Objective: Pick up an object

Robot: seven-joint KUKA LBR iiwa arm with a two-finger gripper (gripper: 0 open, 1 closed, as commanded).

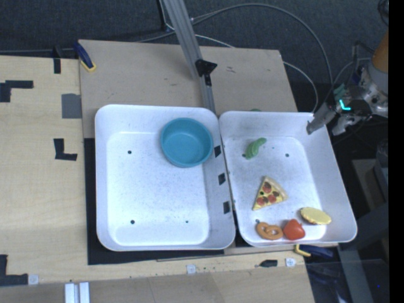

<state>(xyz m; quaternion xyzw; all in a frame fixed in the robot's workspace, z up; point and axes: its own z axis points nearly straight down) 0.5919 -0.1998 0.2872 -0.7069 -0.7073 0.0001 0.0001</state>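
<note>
From above, the gripper (pixel 328 124) is hovering over the right bin's (pixel 328 163) upper right rim, fingers apart and clasping nothing. Inside that bin are lying a green piece (pixel 255 148), pizza slice (pixel 269 193), pretzel (pixel 269 231), tomato (pixel 293 230) and yellow piece (pixel 315 216); a blue bowl (pixel 185 142) is sitting in the left bin (pixel 126 188)

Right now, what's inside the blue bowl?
The blue bowl in the left bin shows only its own blue floor, nothing in it. Whatever lies beneath the bowl is covered.

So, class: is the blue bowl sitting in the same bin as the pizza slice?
No. The blue bowl sits in the left bin, while the pizza slice lies in the right bin.
</note>
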